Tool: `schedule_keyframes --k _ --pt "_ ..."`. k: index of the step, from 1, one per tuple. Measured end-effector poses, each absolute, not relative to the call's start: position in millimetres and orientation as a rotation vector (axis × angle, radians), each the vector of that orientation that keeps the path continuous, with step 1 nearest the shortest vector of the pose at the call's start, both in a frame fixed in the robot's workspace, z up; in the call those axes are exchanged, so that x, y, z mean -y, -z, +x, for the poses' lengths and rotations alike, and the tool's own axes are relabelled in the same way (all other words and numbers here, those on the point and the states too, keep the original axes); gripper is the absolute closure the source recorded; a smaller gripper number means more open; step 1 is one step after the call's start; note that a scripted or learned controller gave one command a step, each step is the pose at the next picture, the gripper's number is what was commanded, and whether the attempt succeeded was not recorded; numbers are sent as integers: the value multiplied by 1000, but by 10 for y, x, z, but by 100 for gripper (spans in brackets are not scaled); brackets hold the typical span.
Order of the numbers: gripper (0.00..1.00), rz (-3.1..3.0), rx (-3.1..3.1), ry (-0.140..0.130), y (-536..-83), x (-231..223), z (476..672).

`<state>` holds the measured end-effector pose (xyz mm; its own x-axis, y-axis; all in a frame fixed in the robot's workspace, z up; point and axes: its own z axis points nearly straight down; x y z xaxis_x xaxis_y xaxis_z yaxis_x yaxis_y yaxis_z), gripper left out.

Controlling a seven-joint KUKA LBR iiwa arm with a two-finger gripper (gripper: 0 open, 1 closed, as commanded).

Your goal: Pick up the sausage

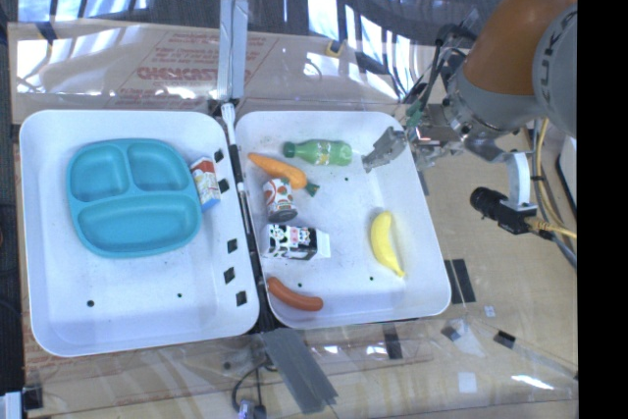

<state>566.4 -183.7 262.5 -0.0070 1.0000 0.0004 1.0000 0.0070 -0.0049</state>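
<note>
None of the pick is done yet, as far as you can judge: the sausage (294, 295) lies flat on the floor of the right bin (417, 250), down in the near left corner, close to the wall it shares with the left bin (49, 240). The jaws (385, 149) hang over the far right part of that bin, well apart from the sausage, and nothing sits between them; whether they are parted or closed you cannot tell at this angle. So the whole reach across the bin, the descent, the grasp and the lift are all left. Look at what lies between: the green bottle (318, 151) is just beside the jaws, then the carrot (279, 170), a small can (281, 200) and the cow-patterned carton (294, 241) run in a loose line toward the sausage, with the banana (386, 243) off to the right. The carton is the nearest neighbour (near the sausage but apart from it). The tighter limit is probably the bin's corner wall, which leaves little room on the sausage's left and near sides. The blue tray (132, 194) and a small carton (205, 182) in the left bin are out of the way.
</note>
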Motion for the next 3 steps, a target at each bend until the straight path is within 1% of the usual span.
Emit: schedule_keyframes --k 1,2,3 --pt "0 -1969 2442 -5 -1788 965 5313" --pt "0 -1813 2558 -2 -946 1534 4909" --pt "0 -1911 2491 -2 -1095 1480 4943"
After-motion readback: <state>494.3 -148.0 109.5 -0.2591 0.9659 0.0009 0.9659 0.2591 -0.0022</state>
